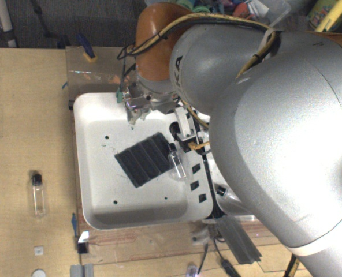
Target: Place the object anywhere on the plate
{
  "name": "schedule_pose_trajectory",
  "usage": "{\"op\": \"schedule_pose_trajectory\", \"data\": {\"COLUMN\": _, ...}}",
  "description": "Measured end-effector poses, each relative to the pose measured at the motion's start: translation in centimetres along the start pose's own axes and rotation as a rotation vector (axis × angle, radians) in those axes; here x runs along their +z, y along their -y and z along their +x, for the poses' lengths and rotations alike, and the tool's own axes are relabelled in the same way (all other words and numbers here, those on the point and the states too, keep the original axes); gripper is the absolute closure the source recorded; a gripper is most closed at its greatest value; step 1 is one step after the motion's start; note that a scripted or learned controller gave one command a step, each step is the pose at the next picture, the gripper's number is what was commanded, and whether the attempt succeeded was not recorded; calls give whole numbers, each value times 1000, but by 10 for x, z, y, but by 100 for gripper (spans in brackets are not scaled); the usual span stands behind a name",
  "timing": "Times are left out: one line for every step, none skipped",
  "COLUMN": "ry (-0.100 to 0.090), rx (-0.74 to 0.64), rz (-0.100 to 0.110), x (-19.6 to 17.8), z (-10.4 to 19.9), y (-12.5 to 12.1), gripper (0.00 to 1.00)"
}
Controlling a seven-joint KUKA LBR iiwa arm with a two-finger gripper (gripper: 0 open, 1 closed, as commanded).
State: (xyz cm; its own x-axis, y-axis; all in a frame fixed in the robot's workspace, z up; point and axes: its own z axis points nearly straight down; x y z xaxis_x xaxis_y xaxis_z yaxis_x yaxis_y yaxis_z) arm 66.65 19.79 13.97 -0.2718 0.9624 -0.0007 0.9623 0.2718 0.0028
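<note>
The grey arm (275,114) fills the right of the view, its orange band (153,42) above the wrist; below it lies a white bin (101,154) on the desk (26,108); a black ribbed plate (143,159) rests tilted near the bin's middle; a clear vial (177,165) lies just beside the plate's right edge; the end effector (132,113) hangs over the bin's upper part, above the plate, its state I cannot tell; another small vial (38,194) lies on the desk, well left of the bin.

Arm (275,126): big smooth grey rounded housings, glossy highlights showing. Orange band (153,39) sitting just above the wrist. Yellow-and-black cable (217,17) running over the grey housing from the orange band. Small metal gripper (133,105) hanging below the band, green bit beside it.
</note>
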Motion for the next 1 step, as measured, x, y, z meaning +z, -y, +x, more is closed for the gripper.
{"op": "schedule_pose_trajectory", "data": {"ry": 0, "rx": 417, "rz": 2, "x": 28, "z": 18, "y": -4, "gripper": 100}}
